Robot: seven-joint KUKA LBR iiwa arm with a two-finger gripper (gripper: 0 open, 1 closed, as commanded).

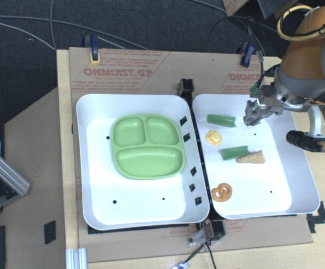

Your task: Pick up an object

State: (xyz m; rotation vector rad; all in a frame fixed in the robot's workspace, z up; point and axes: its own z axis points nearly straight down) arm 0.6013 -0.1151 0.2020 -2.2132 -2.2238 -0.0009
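Inside the right bin (297,200) lie two green sticks (221,119) (233,152), a yellow lump (213,137), a crumbly tan bar (251,158) and a pretzel (222,193). Left bin (89,167) holds a smooth green divided plate (148,146). Gripper (252,119) hovers beside the upper stick; its grasp state is unreadable.

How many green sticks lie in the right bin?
2. One green stick lies near the far edge, just left of the gripper; the other lies mid-bin, touching a tan piece.

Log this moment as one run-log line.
gripper: above right bin, near green stick | nothing seen held | pretzel, green plate untouched
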